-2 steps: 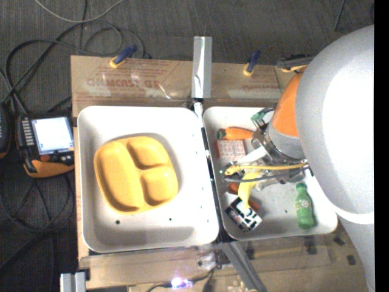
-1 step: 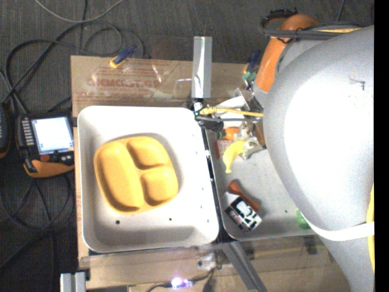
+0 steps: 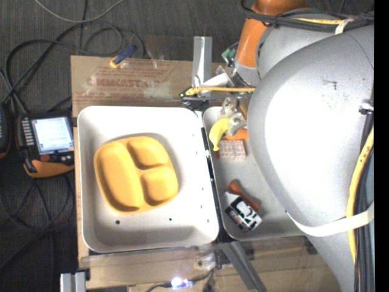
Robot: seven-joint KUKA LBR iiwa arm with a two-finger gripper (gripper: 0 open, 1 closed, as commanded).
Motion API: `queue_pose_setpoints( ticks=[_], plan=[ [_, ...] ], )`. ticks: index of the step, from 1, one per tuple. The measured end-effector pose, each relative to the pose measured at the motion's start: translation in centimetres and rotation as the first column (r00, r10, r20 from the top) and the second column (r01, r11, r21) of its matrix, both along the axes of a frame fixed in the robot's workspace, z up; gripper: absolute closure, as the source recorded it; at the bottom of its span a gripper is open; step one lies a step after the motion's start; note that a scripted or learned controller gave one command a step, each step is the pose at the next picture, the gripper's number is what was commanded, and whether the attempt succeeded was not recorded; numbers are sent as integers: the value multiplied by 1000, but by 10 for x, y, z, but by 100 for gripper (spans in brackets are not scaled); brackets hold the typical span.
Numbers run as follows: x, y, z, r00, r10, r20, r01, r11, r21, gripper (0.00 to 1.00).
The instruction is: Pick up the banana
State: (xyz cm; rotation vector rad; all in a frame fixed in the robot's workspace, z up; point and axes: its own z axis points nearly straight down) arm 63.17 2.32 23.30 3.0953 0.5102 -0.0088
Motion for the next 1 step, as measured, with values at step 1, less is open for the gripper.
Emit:
queue_pose_setpoints(
  ticks=[1],
  plan=[
    [0,0,8,1000,6,-5,-6,1000,-3,100]
  ],
)
